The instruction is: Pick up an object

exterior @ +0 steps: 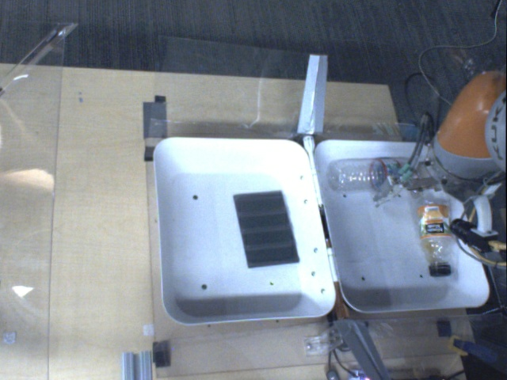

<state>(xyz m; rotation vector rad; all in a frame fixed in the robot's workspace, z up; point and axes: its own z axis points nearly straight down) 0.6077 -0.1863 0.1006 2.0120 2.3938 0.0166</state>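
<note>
Nearby – tool (pixel 394 182) beside clear bottle (pixel 358 174), right bin (pixel 372 283)

Left bin (pixel 182 236): plain white, small dark dots near the corners.
Ribbed pad (pixel 266 228): dark grey to black, parallel ridges across its face.
Right bin (pixel 372 283): plain white.
Clear bottle (pixel 360 174): colourless, see-through.
Small bottle (pixel 435 236): clear, orange and yellow label with a dark band, black cap.
Arm (pixel 475 133): orange band over grey.
Bench (pixel 87 236): pale wood tone, light grain.
Floor (pixel 198 14): dark blue-grey weave.
</note>
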